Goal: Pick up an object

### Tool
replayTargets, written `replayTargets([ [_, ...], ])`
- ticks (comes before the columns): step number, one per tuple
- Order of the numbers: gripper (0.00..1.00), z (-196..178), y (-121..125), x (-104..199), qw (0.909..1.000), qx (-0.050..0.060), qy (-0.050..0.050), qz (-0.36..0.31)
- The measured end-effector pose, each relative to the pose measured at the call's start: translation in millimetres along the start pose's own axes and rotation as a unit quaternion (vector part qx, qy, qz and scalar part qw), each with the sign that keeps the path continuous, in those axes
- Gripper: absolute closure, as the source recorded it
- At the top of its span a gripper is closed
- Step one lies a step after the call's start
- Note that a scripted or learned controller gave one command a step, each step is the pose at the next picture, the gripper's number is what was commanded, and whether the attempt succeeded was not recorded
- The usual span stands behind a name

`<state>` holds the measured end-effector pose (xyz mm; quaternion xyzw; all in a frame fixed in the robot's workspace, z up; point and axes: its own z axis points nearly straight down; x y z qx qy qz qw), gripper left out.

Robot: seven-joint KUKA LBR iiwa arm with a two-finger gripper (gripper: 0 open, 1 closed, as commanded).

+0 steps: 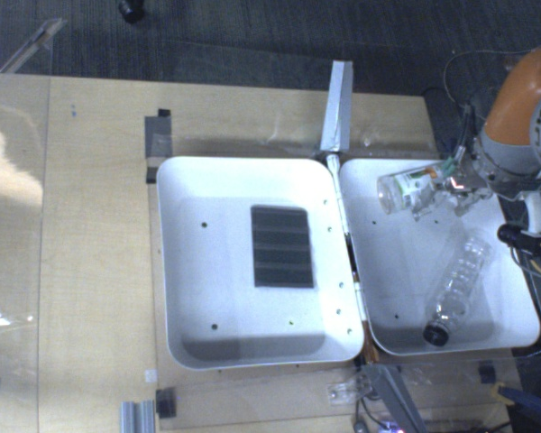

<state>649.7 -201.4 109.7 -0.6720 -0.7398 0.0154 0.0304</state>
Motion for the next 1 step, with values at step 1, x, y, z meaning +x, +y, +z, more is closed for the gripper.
replayTargets([
  [1, 0.00, 25.4, 6.9, 45.5, 0.9971, 0.000, -0.009, -0.075],
])
